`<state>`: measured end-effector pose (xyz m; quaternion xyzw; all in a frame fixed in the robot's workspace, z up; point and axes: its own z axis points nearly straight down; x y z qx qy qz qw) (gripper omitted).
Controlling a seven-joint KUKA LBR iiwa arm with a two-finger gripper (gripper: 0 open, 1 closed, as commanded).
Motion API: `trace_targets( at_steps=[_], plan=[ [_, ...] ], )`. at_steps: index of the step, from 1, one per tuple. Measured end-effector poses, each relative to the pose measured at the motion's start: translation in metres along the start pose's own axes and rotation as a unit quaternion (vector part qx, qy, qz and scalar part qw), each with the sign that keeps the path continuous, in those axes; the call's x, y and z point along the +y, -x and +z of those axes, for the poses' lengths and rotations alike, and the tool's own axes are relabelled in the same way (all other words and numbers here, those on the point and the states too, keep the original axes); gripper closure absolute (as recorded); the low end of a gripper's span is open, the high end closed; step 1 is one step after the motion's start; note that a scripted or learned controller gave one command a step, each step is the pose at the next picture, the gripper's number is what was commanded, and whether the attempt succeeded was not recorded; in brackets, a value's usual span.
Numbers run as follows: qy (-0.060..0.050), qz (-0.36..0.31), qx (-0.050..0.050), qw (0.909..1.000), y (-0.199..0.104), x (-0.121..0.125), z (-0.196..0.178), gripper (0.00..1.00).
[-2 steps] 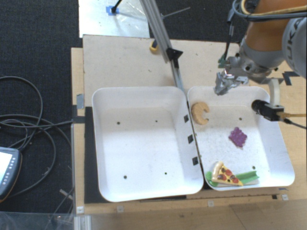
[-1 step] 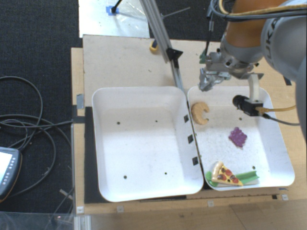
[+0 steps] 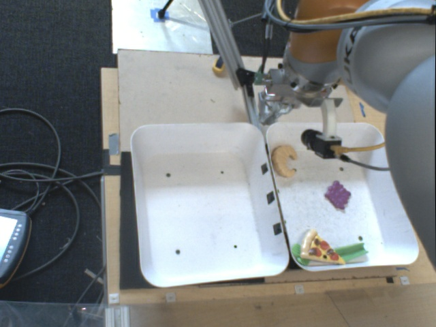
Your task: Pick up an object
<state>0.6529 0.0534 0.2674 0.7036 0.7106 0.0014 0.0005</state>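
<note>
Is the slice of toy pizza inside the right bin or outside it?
Inside. The pizza slice lies on the floor of the right bin, at its near edge, beside a green piece.

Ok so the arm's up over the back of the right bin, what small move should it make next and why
Probably come toward the front of the right bin a little and lower over the tan croissant-shaped piece. The gripper sits above the bin's back rim with nothing seen between its fingers, and that piece lies nearest, apart from the purple grapes and pizza slice.

Bench point(image 3: 170, 87) bearing two white bins point(image 3: 204, 203)
</note>
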Motion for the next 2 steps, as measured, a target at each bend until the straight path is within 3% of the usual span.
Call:
trace_targets(
  at_steps=[1,2],
  plan=[
    [0.000,0.000,0.000,1.0000,-0.0426,0.0062,0.0051,1.00],
    [0.000,0.002,-0.001,1.0000,-0.0399,0.0062,0.0048,0.00]
  ],
)
